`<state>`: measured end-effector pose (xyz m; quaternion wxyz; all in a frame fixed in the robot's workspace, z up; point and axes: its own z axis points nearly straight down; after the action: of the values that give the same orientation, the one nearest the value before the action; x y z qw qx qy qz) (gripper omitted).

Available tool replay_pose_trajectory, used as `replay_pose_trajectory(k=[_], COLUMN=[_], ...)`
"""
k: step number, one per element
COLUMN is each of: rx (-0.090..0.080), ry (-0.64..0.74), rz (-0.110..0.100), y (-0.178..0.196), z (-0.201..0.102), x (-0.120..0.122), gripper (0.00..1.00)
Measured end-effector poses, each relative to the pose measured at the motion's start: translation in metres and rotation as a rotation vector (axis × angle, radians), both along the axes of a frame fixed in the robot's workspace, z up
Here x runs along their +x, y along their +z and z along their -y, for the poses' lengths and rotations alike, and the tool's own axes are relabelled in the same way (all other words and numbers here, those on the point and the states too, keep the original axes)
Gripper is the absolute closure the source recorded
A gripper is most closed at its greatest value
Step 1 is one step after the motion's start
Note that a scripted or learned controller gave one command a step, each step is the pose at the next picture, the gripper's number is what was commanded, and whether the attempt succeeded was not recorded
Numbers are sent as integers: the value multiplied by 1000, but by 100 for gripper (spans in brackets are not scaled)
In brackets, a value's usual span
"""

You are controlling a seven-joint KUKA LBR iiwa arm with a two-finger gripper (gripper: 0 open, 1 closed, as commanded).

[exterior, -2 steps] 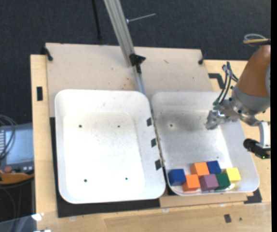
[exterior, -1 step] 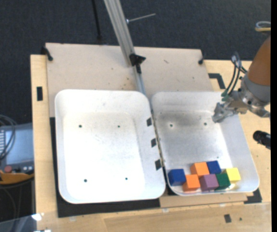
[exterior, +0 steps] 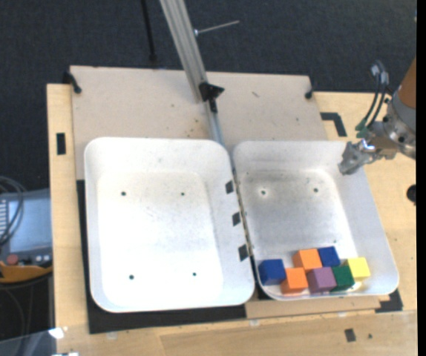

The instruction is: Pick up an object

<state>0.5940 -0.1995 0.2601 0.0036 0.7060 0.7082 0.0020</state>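
In the camera view, you had the arm reaching in over the tabletop's [exterior: 64,199] right edge, with the claw [exterior: 350,158] poised above the far right corner of the right bin [exterior: 287,199]. How far the claw was spread could not be told from this angle; nothing hung from it.

The things worth picking were all crowded against the right bin's near wall: a blue block [exterior: 272,270] at the left, then an orange block [exterior: 295,279], a second orange block [exterior: 309,258] behind it, a purple block [exterior: 321,278], another blue block [exterior: 329,256], a green block [exterior: 343,276] and a yellow block [exterior: 358,267] at the right end. They touched one another in a tight cluster, probably because they had slid down to that side. The claw sat well apart from them, so you had the whole bin to cross. The left bin [exterior: 161,221] lay beside it, their inner walls nearly meeting.
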Motion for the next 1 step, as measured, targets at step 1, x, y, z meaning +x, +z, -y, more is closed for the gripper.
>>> replay_pose_trajectory(k=[1], rx=[1], ry=[2], rz=[-7], y=[-6], z=[-49], x=[-4], gripper=[100])
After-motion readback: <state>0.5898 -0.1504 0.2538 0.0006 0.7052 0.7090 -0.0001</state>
